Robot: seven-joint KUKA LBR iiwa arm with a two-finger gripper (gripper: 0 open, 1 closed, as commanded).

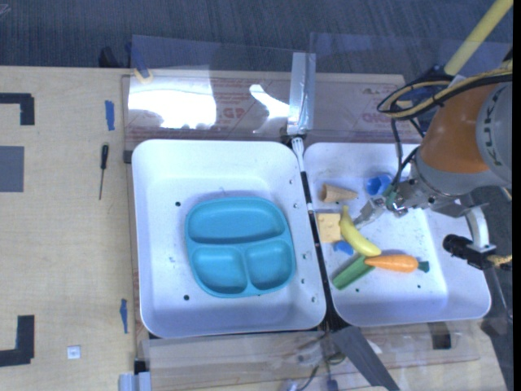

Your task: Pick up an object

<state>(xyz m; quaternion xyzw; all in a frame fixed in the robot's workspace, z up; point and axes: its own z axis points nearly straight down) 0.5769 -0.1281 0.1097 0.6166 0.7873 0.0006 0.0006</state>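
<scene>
Two white bins side by side, arm poking in from the right.

Left bin (155, 243) has a blue divided tray (238, 243) in the middle. Right bin (456, 292) holds the small stuff: carrot (393, 262), yellow banana (356, 236) beside it, green veg (352, 273) under the carrot's tip, a tan block (328, 227), a cone (337, 192), and a blue thing (378, 184) half hidden by the wrist. Gripper (370, 210) sits just above the banana; honestly can't tell how it's set, too small and blurry. Arm gets cut off at the edge.
</scene>
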